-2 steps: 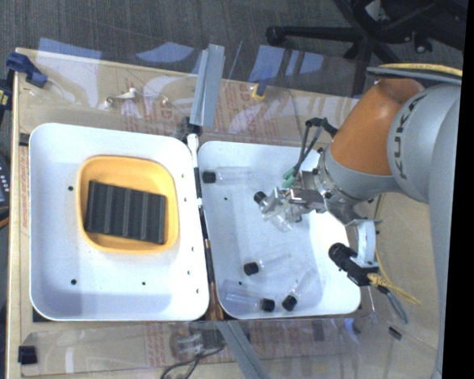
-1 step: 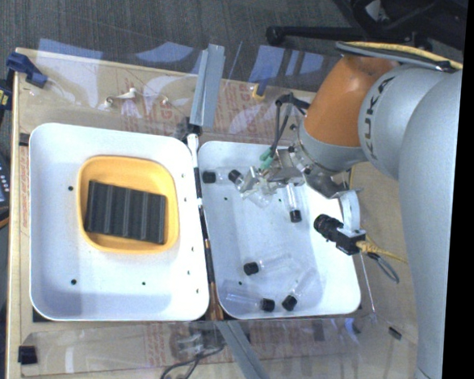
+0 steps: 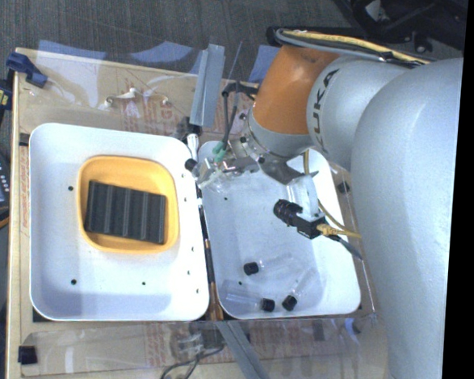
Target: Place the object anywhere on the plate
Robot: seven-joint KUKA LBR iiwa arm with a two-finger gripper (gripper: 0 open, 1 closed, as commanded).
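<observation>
Reaching in from the right, the arm hangs over the far left corner of the right bin, its gripper low near the wall that divides the two bins. Whether it is open or closed cannot be told; something greenish and clear sits at its tip, too blurred to name, so no hold can be claimed.

The plate, yellow with a dark ribbed insert, lies in the middle of the left bin, to the gripper's left across the divide. That is the relation that matters: the goal is a short sideways carry leftward over the two bin walls.

Loose things lie toward the near edge of the right bin: small dark pieces and a clear item between them, hard to make out. Which of these is the object cannot be told. If it is one of them, it lies toward the near edge from the gripper, away from the plate, and nothing rests on the plate yet.
</observation>
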